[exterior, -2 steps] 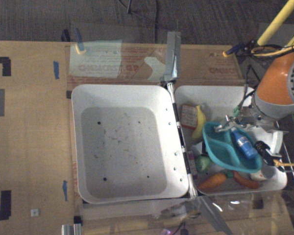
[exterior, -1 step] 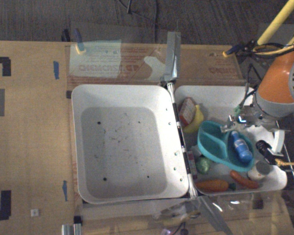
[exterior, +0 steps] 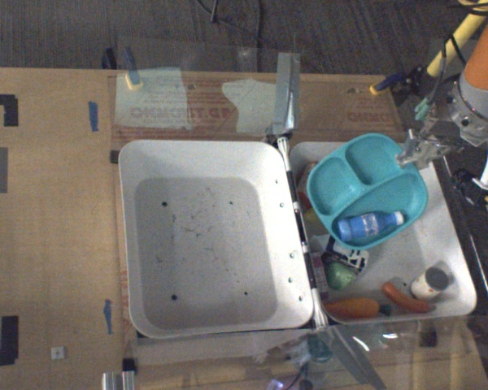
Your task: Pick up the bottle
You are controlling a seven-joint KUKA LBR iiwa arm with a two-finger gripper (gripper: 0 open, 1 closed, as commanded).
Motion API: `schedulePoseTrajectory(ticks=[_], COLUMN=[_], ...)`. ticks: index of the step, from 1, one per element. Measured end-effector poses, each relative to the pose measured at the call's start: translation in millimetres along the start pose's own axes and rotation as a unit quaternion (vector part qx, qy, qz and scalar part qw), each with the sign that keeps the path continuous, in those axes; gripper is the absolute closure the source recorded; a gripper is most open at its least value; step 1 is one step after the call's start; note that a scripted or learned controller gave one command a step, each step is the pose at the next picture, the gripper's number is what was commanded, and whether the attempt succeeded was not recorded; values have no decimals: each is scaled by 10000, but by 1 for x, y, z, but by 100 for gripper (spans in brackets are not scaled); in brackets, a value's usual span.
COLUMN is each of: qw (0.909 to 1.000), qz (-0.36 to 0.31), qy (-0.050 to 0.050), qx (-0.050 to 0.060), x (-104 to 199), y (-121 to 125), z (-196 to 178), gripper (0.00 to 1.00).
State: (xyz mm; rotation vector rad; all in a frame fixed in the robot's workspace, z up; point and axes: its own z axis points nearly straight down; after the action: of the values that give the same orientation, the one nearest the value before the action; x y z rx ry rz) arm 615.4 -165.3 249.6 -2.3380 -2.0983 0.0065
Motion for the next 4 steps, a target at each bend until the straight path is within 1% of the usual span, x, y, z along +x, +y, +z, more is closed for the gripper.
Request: schedulePoseTrajectory(ticks=[1,2,3,4], qw=[9982,9948,9985,9993], qz=[-596,-1016,545,364], qy=[-64,17,-29,-9], qx=[-47,40,-86,-13], x=[27,2,-10,21], y=[-16,-105,-123,-138], z=[-5,-49,-10,0], gripper=[100,100,100,100])
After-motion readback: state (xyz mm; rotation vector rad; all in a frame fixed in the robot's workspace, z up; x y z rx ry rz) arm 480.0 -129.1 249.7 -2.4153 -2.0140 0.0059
